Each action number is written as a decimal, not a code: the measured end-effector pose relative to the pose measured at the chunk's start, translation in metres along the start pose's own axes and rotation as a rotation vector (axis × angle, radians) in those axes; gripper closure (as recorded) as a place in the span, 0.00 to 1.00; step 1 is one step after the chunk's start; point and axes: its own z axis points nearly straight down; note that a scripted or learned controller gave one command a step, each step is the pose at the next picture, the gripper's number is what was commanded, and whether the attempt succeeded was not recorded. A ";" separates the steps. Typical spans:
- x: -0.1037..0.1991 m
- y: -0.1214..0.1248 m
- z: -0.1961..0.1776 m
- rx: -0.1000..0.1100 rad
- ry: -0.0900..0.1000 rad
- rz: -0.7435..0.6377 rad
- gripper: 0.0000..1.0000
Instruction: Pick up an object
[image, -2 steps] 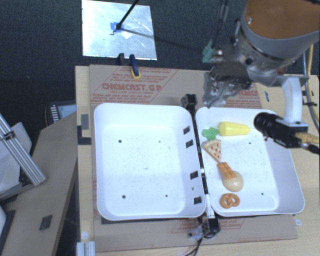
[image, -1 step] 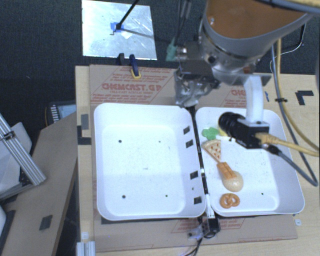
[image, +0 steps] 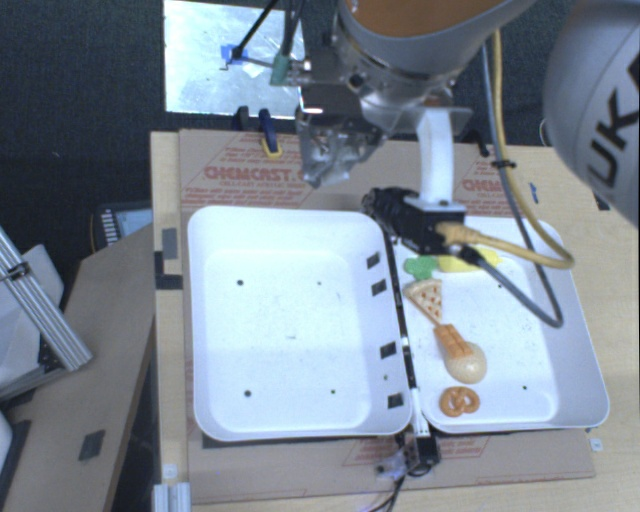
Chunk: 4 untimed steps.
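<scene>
The bench (image: 120, 300) spreads under everything, pale wood, with a brown printed sheet (image: 240, 170) laid on it; on that sheet sit the two bins, and the left bin (image: 290, 400) serves as the landmark here; it is white and shallow, its floor dotted with a few small dark marks.

The arm (image: 420, 30) comes in above and to the right of the left bin's far edge, grey with an orange band at the top of the frame; a yellow cable (image: 520, 255) and a grey one loop down from it over the right bin (image: 570, 380), which lies touching the left bin along its right side, with dark clips at the seam.

The tool (image: 330, 165) hangs just beyond the left bin's far rim, over the brown sheet; it is blurred and seen from above, so whether it is apart or together I cannot tell; nothing can be made out in it.

The things to pick all lie right of the left bin, in the right bin near the shared wall; going from far to near: a green piece (image: 421, 267) beside a yellow piece (image: 459, 265), partly under the cable; a waffle wedge (image: 426, 297); a drumstick (image: 461, 355); a pretzel (image: 459, 402) nearest the front rim.
</scene>
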 end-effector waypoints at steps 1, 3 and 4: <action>-0.002 -0.001 -0.012 -0.002 0.001 0.000 1.00; -0.002 0.000 -0.035 -0.006 0.003 -0.009 1.00; -0.002 0.000 -0.046 -0.007 0.004 -0.013 1.00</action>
